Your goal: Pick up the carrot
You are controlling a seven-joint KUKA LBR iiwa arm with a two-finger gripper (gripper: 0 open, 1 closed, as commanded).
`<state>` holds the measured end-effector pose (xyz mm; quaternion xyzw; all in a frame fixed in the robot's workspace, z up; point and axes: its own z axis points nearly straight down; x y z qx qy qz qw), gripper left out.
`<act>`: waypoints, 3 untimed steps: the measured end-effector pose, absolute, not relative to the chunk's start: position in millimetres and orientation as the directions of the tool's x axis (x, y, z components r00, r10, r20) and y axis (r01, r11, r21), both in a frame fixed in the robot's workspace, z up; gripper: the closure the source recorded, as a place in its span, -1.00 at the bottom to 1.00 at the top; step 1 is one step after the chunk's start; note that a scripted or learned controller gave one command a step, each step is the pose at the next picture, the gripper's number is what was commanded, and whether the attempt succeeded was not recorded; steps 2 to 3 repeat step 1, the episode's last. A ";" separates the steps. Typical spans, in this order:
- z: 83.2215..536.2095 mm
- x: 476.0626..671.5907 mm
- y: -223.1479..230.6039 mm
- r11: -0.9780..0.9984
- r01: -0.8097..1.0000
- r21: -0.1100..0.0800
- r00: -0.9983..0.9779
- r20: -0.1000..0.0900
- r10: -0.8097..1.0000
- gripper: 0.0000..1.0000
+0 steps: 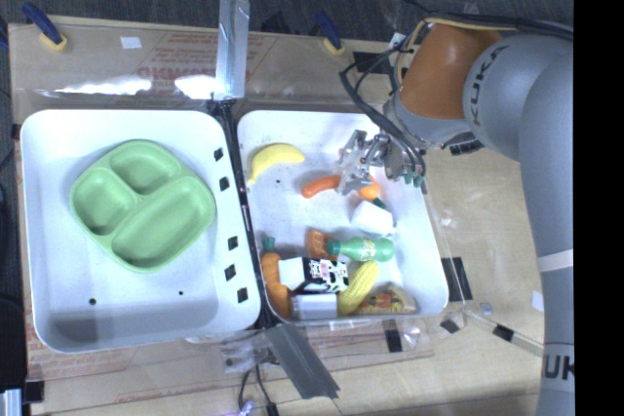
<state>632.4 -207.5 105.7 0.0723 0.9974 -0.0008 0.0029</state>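
Orange carrot (320, 186) lies in the right bin (429, 253), toward its far middle, right of the yellow banana (275, 157). Gripper (356, 169) sits just right of the carrot's right end; finger state cannot tell, too cluttered. Nearer: toy food pile with green bottle (363, 249) and corn (360, 282). Green divided plate (142, 203) in left bin (44, 239).

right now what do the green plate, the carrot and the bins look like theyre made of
The green plate: likely moulded plastic, matte pale green, with smooth rounded compartments. The carrot: probably a plastic toy, judging by its even orange colour and slight sheen; the gripper is beside it. The bins: apparently white plastic, smooth and slightly glossy, with a glare patch on the top rim.
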 end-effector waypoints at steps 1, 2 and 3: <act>157.7 628.4 -210.9 0.916 0.401 0.000 -0.916 -0.006 0.401 1.00; 157.7 628.4 -210.9 0.916 0.401 0.000 -0.916 -0.006 0.401 1.00; 157.7 628.4 -210.9 0.916 0.401 0.000 -0.916 -0.006 0.401 1.00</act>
